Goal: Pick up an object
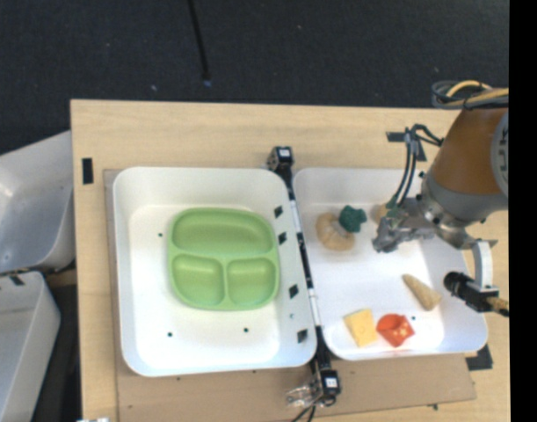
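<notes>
The right bin point(365, 275) holds several small items: a tan round piece point(334, 232), a dark green piece point(352, 217) touching it, a beige oblong piece point(422, 291), a yellow block point(361, 327) and a red piece point(395, 330). My gripper point(389, 233) hangs over the upper middle of this bin, just right of the green and tan pieces. Nothing is visible between its fingers. The arm's orange band point(470, 152) rises behind it at the right.
The left bin point(145, 323) carries a light green divided plate point(223, 257). A metal divider with clamps point(297, 262) runs between the bins. Cables point(413, 156) hang beside the wrist. Bare bin floor lies between the gripper and the yellow block.
</notes>
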`<state>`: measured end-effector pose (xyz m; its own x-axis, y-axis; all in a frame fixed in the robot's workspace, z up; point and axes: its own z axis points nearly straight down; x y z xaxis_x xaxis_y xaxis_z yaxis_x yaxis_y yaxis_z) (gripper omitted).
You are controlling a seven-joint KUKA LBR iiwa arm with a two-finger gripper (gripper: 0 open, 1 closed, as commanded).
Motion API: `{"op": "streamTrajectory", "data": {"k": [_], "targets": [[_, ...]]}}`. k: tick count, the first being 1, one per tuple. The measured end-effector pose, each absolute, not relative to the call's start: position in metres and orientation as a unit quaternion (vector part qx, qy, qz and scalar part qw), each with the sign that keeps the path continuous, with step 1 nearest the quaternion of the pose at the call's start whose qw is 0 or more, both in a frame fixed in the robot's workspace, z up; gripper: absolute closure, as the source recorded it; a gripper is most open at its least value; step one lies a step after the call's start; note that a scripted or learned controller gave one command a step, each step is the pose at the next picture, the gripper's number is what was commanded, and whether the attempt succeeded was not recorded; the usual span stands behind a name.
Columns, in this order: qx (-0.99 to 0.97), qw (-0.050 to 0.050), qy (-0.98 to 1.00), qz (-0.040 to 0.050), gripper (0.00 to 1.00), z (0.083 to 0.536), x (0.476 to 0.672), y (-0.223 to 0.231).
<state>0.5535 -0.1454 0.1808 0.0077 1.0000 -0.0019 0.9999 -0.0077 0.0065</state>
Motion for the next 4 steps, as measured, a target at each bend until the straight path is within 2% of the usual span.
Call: {"op": "streamTrajectory", "data": {"k": [1,2,4], "targets": [[0.706,0.004,0.708,0.002,1.0,0.235,0.555,-0.147],[0.708,0.0,0.707,-0.001,1.0,0.204,0.556,-0.148],[0.704,0.001,0.71,0.0013,1.0,0.232,0.585,-0.038]]}}
